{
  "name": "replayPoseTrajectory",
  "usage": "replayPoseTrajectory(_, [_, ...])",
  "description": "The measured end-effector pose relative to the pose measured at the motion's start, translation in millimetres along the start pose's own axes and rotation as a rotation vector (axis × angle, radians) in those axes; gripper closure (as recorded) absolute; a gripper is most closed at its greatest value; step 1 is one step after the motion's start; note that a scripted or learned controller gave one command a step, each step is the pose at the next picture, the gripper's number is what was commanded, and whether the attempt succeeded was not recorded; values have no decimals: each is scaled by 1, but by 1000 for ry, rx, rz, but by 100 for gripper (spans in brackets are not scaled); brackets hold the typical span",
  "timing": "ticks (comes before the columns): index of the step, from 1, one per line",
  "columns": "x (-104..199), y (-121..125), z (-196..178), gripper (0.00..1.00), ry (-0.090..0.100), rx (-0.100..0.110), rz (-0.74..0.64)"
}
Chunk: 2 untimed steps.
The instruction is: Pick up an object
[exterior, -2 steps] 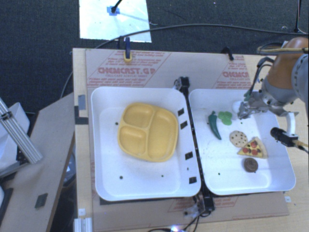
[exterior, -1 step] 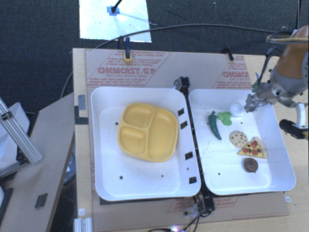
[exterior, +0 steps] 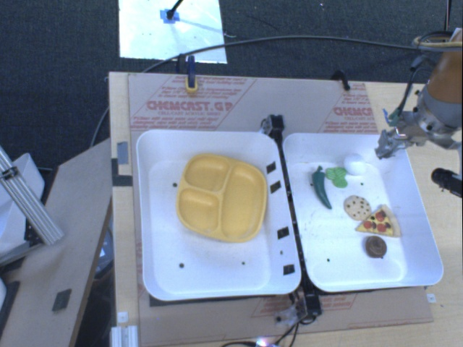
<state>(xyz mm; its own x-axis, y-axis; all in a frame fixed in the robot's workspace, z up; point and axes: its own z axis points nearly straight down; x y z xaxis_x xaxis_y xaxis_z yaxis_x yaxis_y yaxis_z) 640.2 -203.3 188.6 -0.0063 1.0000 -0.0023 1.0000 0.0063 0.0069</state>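
Arm (exterior: 443, 85) enters from the right edge, upper right of frame, orange band at the top. Gripper (exterior: 385, 144) sits over the upper right corner of the right bin (exterior: 423, 266), just right of the white ball. Can't tell whether it's apart or together, too small and blurred. Nothing visible in its grasp.

Right bin contents, 6 items, all lying on the bin floor:
- white ball (exterior: 354, 165), upper middle, nearest the gripper
- light green leafy piece (exterior: 336, 176), touching or just left of the ball
- dark green pepper (exterior: 320, 187), left of the leafy piece, lying at a slant
- round cookie (exterior: 357, 207), mid-bin, below the ball
- pizza slice (exterior: 379, 222), just lower right of the cookie
- brown round piece (exterior: 375, 246), just below the pizza slice

Left bin (exterior: 155, 266): 1 yellow divided plate (exterior: 221, 196) with 3 compartments, roughly centred, flat.

Both bins sit side by side on a brown board (exterior: 239, 100) with red print. White sheet (exterior: 170, 19) on the dark floor, upper left of frame, with a blue mark on it. Black cable (exterior: 304, 40) runs across the top of the frame.
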Motion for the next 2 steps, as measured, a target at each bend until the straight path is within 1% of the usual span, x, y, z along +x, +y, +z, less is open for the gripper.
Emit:
replayPoseTrajectory(1, [1,7,-65,100,-1,-3,0])
replayPoseTrajectory(2, [64,10,-58,100,3,5,-4])
